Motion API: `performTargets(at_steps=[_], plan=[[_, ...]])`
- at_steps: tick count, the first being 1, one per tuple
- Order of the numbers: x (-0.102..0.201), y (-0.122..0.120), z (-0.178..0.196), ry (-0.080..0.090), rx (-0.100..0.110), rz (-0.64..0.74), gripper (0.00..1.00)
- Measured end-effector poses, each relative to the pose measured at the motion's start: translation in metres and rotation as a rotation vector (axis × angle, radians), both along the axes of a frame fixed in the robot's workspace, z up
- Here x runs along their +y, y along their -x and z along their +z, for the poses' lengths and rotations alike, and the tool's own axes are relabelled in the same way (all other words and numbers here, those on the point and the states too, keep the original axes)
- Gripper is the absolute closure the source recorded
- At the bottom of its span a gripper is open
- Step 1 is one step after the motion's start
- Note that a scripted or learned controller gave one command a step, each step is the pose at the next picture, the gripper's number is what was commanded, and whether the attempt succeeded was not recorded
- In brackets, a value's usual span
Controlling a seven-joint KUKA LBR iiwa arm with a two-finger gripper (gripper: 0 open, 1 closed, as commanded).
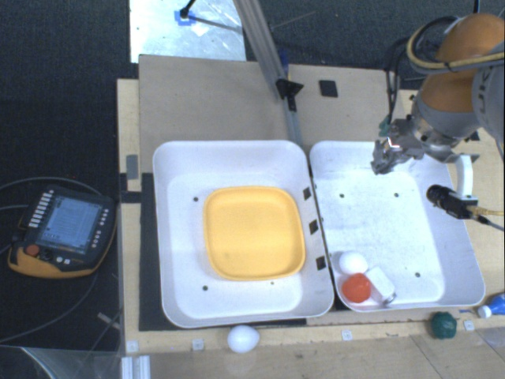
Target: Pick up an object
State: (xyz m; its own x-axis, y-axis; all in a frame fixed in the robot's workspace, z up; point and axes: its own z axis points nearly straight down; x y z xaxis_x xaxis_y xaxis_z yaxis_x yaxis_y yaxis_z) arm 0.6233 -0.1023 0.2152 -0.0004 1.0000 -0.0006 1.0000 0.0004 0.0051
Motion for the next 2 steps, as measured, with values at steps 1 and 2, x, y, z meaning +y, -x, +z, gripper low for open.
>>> performTargets(at_steps=[1,2], plan=[[0.0,-0.001,0.038,0.0,0.001,0.0,1.0],[0.052,-0.008,0.025,-0.001,0.005,0.003,1.0]])
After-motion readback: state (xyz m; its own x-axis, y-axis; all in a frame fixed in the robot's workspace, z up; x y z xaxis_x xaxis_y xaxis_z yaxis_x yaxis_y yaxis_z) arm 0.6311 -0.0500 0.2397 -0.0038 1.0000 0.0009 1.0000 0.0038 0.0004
